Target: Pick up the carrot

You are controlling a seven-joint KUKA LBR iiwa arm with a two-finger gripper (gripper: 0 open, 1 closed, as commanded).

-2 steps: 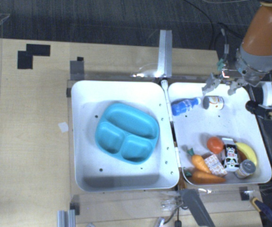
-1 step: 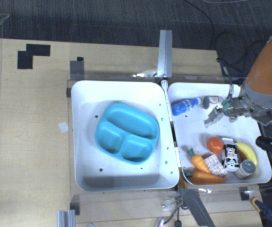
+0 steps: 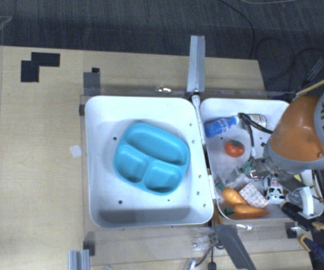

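Two white bins [image 3: 97, 167] sit on a pale tan bench [image 3: 32, 151] marked with black blocks. The left bin holds a bright blue divided tray [image 3: 151, 156]. In the right bin: an orange carrot [image 3: 251, 211], a red tomato [image 3: 235, 148] with a green top, a blue bottle [image 3: 219, 126] — and a red-and-white checked packet [image 3: 254, 194]. The arm [image 3: 300, 131] is orange and grey.

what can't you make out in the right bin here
- The hand: small and dark in the camera view, amid clutter; open or shut is unclear.
- The bin's right side: covered by the arm.
- The carrot: its middle is overlapped by a checkered packet.
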